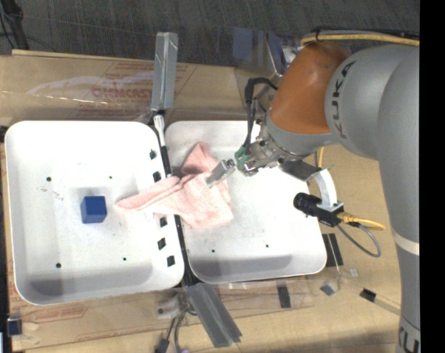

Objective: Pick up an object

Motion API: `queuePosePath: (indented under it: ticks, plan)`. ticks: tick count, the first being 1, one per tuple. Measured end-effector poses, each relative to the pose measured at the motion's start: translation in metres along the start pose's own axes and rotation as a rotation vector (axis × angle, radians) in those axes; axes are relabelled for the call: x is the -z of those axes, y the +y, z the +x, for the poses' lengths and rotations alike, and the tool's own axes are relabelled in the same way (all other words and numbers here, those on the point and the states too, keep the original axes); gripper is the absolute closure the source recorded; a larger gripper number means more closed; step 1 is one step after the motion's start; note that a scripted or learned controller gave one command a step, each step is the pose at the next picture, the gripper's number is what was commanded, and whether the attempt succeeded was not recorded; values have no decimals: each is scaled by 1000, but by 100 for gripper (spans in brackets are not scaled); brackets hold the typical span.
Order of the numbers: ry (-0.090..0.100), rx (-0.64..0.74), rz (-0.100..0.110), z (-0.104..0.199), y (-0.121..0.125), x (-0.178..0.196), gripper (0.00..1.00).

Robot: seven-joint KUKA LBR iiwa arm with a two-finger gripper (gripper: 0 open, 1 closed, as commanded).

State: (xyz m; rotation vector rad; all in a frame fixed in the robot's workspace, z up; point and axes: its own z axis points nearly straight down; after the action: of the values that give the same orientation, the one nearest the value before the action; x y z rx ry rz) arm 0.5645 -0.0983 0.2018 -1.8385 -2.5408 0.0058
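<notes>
A pink cloth (185, 195) lies crumpled across the divider between the two bins, one end in the left bin and the bulk in the right bin. My gripper (221, 173) reaches in from the right and its tip sits on the cloth's upper right part. The arm's wrist hides the gripper's upper part. A small blue cube (94, 209) rests on the floor of the left bin (31, 145), well away from the gripper.
The right bin (281, 248) holds the cloth's larger part. The grey arm with its orange band (307, 87) hangs over that bin's far right corner. A black fitting with a yellow cable (318, 206) sits at the bin's right rim.
</notes>
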Motion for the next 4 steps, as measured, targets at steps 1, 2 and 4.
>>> queuePosePath:
  ticks: [1,2,4]
  plan:
    - [-4,99,-10,-25,29,-108,0]
    - [-2,103,-8,-24,29,-97,100]
    - [-2,296,-2,21,92,-10,100]
